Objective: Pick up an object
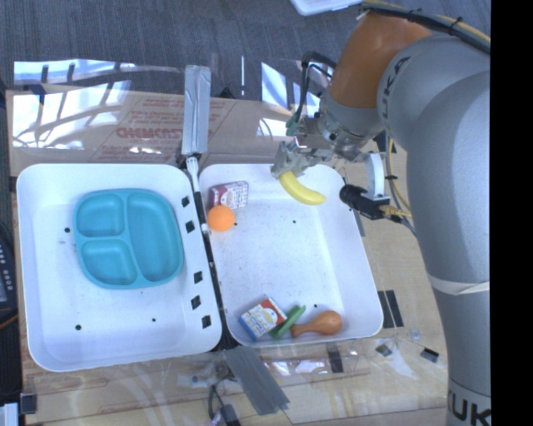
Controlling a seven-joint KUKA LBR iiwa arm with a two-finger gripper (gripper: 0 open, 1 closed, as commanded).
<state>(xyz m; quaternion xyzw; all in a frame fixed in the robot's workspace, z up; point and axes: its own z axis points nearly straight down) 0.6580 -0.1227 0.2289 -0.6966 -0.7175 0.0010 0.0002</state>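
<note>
The end effector (290,164) pinches one tip of the banana (301,190) at the right bin's (354,274) far edge, and with so slim a purchase the fruit may well swing and slip free.

The arm (441,191) is a thick, smooth grey cylinder with rounded joints, and part of a dark brand lettering shows near its base. Above the wrist sits a broad orange band (375,50). Black cables (416,18) run over that band, and further thin cables hang beside the wrist. The tool (291,162) below the orange band is a small metal-grey assembly with dark fittings.
</note>
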